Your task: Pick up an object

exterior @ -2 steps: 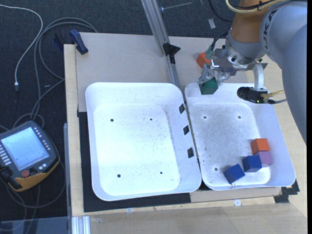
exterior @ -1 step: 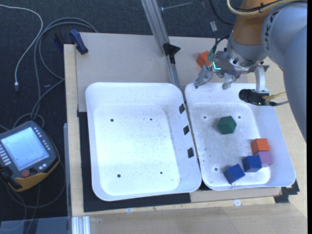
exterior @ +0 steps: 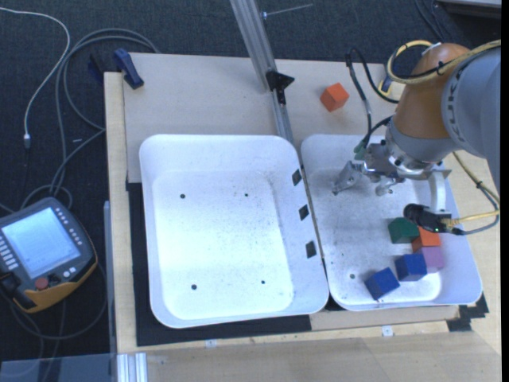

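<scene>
Several small blocks lie in the right bin [exterior: 342, 237] near its front right corner: a green block [exterior: 402, 231], an orange block [exterior: 430, 239], a pink block [exterior: 433, 257] and two blue blocks [exterior: 411, 267] [exterior: 382, 282]. My gripper [exterior: 364, 183] hangs over the upper part of that bin, up and to the left of the blocks. It is open, its fingers spread apart with nothing between them. The grey arm with its orange band [exterior: 425, 102] comes in from the right.
The left bin [exterior: 215, 229] sits beside the right one. An orange cube [exterior: 335, 96] rests on the bench behind the bins. A metal pole [exterior: 254, 38] rises between them. A blue clamp [exterior: 127, 66] is at the bench's back left corner, and a teach pendant [exterior: 40, 249] lies on the floor.
</scene>
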Available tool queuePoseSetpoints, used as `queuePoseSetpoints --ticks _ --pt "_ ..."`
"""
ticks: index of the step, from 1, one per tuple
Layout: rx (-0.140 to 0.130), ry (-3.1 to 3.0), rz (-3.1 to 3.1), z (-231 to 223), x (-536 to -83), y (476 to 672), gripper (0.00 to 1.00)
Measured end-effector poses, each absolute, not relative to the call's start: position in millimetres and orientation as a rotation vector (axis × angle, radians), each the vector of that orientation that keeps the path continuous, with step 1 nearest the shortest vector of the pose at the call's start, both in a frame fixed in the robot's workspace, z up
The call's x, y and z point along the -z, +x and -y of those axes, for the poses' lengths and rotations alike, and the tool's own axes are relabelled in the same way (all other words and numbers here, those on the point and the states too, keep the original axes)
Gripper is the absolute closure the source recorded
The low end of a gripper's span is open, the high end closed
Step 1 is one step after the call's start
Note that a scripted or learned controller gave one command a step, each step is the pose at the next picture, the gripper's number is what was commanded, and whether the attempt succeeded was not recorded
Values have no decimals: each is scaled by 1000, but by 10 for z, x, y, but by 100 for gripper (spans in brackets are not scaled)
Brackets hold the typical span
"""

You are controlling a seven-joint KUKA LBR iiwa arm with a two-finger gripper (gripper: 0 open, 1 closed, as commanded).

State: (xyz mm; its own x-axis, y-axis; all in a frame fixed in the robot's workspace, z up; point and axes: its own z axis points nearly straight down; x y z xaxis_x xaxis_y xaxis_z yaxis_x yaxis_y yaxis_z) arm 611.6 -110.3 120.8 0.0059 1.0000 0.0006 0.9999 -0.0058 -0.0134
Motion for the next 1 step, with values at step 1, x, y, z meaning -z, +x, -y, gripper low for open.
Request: queuePoseSetpoints --ticks 1 --pt "1 -2221 2220 1065 -1260 6162 0"
